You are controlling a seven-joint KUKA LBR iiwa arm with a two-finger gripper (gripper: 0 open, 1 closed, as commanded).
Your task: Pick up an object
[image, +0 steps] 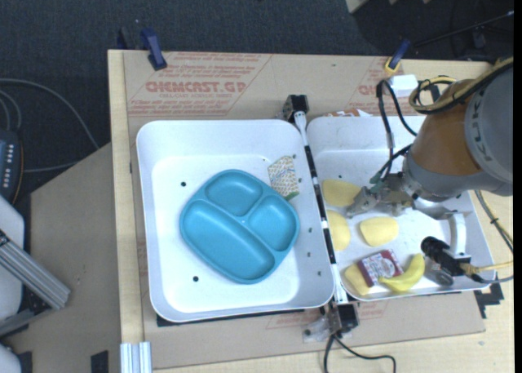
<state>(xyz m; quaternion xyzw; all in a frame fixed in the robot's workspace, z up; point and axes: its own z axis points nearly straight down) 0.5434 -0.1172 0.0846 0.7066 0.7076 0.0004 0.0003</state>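
Dark carpet surrounds the bench. Above the right bin, the claw hovers — whether apart or together I cannot tell — so descend straight onto the yellow piece just beside it.

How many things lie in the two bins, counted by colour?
Blue: 1, the divided plate
Patterned: 1, the small packet
Pale yellow: 4, the lumps
Bright yellow: 1, the banana
Red: 1, the red packet
Total: 8

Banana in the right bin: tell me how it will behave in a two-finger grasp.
The banana is curved and smooth, so it may swivel or slip between fingers. It looks like light toy plastic, probably stiff. It lies against a red packet, which might shift too.
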